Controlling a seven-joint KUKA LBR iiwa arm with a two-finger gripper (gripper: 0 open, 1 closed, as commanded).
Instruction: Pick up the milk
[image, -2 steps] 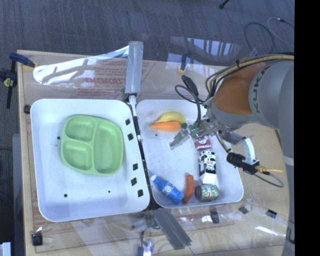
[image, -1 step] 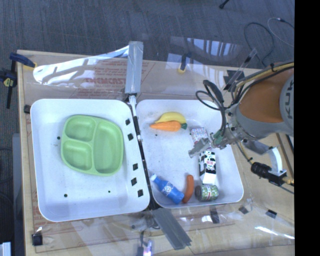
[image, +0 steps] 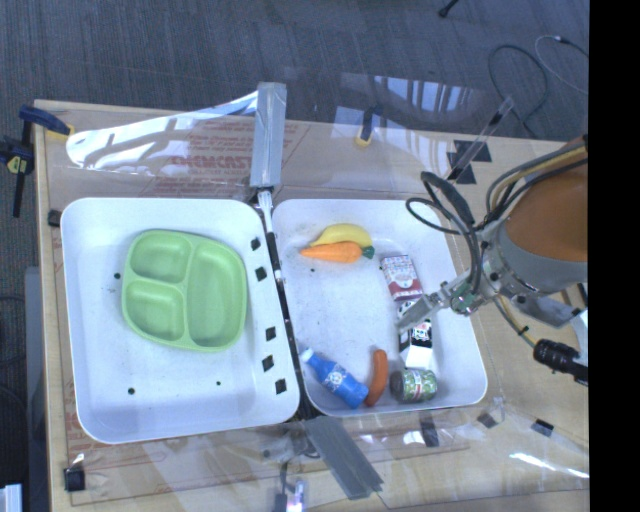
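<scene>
A: Milk location? Small red-and-white milk carton (image: 401, 276) lies right of centre, in the right white bin (image: 455, 375).

B: Approach step. Pincer (image: 420, 309) just below carton, grip state unclear; next, centre over it.

Green tray (image: 186, 290) in white bin (image: 90, 400); by the orange carrot (image: 333, 253): yellow banana (image: 342, 234), red/white milk (image: 401, 277), blue bottle (image: 334, 378).
</scene>
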